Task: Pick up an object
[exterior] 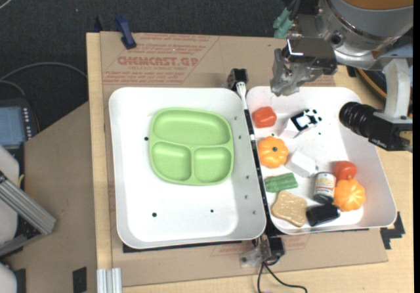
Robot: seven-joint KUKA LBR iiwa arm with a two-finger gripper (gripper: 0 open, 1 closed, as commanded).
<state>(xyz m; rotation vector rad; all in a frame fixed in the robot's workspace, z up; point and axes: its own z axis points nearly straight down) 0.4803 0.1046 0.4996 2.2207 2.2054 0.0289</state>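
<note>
Two white bins point(131, 173) on cardboard-covered bench point(164, 55), dark carpet around.

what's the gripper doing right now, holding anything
gripper: above the far edge of the right bin, nothing visible between its fingers; open or shut cannot be told.

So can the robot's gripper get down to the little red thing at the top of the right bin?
Probably yes. The gripper hangs above the right bin's far edge, and the red thing lies just below it with nothing on top. The orange pumpkin sits a little apart.
</note>
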